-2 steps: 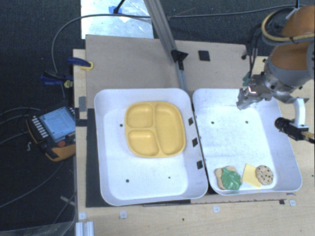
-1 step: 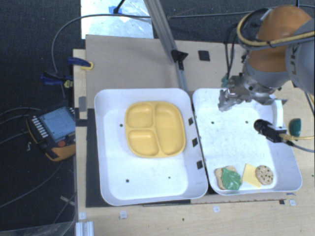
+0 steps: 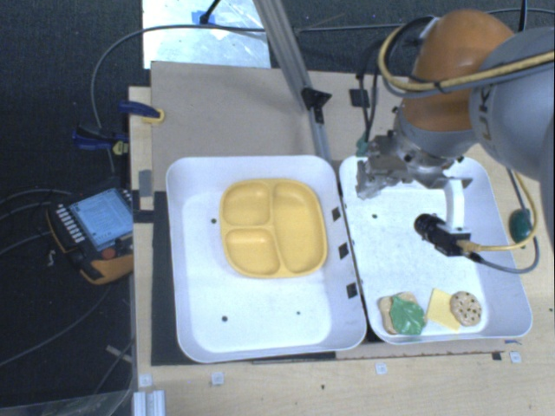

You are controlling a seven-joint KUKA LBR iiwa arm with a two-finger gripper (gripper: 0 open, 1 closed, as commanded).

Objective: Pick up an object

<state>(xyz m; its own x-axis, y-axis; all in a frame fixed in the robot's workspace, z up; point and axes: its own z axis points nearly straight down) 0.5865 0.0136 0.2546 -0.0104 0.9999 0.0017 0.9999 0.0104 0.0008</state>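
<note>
— Dark carpet floor surrounds a brown table point(image 3: 217, 102); what sits on it?

— Two shallow white bins side by side. Left bin point(image 3: 195, 319), centre of the frame: one yellow plate point(image 3: 273, 228) with three compartments, lying flat in its upper half.

— Right bin?

— Right bin point(image 3: 381, 258), centre right of the frame. Along its lower edge, a row of small toy foods: a green leafy piece point(image 3: 406, 315) on the left, a yellow cheese wedge point(image 3: 442, 308) just beside it, and a round speckled cookie point(image 3: 466, 307) touching the wedge on the right. All three lie on the bin floor.

— The arm?

— Grey, with an orange band point(image 3: 451, 59), entering from the upper right. Its hand point(image 3: 375, 178) hangs over the upper left corner of the right bin, well apart from the toy foods. Whether it is spread or closed, I cannot tell; nothing is visible between its tips.

— Other items?

— A white bracket with a black cylinder point(image 3: 438, 232) lower on the arm, over the middle of the right bin. A blue-screened handheld controller point(image 3: 95, 224) on the floor at left. Blue clamps point(image 3: 130, 111) at the table's upper left edge.
</note>
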